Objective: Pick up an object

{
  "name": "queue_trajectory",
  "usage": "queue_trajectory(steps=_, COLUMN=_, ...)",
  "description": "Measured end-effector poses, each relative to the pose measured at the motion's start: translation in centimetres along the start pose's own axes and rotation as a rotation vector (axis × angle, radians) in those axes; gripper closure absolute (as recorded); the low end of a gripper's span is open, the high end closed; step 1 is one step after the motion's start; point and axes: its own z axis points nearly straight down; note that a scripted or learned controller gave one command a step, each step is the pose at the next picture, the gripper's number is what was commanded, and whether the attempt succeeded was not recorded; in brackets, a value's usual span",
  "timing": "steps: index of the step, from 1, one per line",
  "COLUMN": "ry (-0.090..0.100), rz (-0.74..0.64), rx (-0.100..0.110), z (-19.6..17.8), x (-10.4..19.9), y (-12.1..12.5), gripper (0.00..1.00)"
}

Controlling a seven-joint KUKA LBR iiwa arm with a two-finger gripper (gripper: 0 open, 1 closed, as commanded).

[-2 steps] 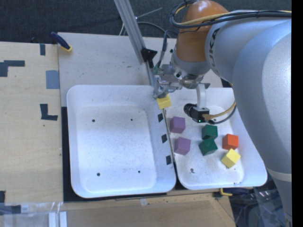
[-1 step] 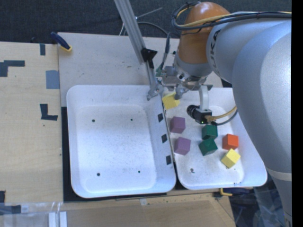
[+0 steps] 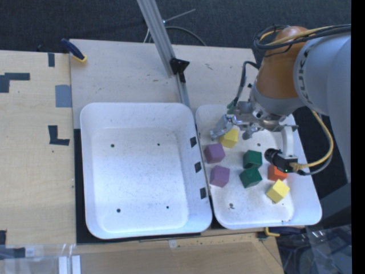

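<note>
Seven small blocks lie in the right bin (image 3: 302,213): two yellow, two purple, two green and one orange. One yellow block (image 3: 230,137) sits toward the bin's far left corner between the fingers of the gripper (image 3: 232,129), which close on it from either side; the two purple blocks (image 3: 214,152) (image 3: 219,176) lie along the left edge below it, and the two green blocks (image 3: 252,158) (image 3: 250,177) are near the middle. Toward the right edge lie the orange block (image 3: 277,173) and, nearer the front, the second yellow block (image 3: 278,191), while the left bin (image 3: 137,170) stands just beside.
</note>
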Motion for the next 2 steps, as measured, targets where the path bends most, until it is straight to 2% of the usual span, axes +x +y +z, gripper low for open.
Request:
queue_trajectory(steps=1, ry=0.000, rz=-0.002, rx=0.001, z=3.0, x=-6.1, y=-0.8, gripper=0.00)
queue_trajectory(steps=2, ry=0.003, rz=-0.010, rx=-0.007, z=8.0, x=-5.2, y=-1.7, gripper=0.00)
